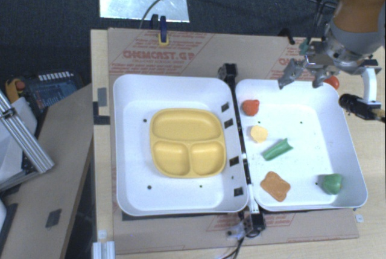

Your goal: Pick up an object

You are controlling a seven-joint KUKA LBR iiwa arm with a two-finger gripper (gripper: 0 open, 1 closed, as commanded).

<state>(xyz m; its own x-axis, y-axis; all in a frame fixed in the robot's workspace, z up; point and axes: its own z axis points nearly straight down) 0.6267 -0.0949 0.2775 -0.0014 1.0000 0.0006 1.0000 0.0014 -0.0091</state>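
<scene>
The flat orange-brown toast-shaped toy (275,185) lies in the right white bin (350,137), well below the hand (304,73), which hangs spread and empty over the far rim. Probably light, stiff plastic; pinch its edges.

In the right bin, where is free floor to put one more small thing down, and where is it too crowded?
The right bin has bare floor in its middle, between the green stick and the right wall, and also at the far side under the gripper. Its left side is crowded: tomato, yellow piece, green stick and orange slice line up there. A green ball occupies the near right corner.
</scene>
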